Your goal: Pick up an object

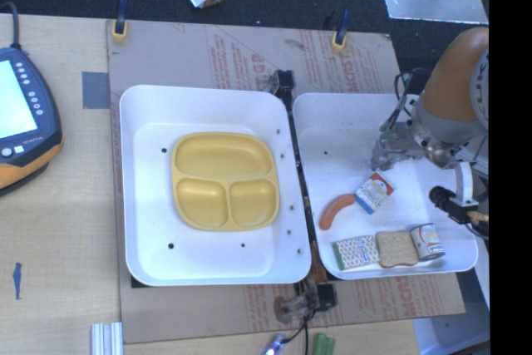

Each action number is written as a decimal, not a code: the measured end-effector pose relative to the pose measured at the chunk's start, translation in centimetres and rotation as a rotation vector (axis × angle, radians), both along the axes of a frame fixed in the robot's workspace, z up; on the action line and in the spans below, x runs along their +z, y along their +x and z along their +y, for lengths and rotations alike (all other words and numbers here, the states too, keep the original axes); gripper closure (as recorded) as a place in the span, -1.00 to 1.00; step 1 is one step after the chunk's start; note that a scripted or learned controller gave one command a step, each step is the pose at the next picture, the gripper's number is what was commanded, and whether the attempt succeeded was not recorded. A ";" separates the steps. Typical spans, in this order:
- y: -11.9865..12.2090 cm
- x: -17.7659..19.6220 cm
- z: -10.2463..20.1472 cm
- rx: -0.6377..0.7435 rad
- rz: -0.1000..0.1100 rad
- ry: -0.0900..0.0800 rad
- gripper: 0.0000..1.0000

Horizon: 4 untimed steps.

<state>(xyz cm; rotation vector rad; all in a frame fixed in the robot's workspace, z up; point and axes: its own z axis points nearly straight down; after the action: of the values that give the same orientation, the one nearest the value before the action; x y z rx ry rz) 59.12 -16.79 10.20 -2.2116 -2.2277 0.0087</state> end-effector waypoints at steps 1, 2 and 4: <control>-5.1 0.4 5.1 0.000 -0.001 0.002 1.00; -5.1 0.4 5.1 -0.001 -0.002 0.001 -1.00; -0.1 -0.6 7.6 -0.001 0.000 0.002 -1.00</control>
<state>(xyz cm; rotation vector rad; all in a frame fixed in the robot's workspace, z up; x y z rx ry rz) 58.97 -9.15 9.63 -2.2116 -2.2258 0.0063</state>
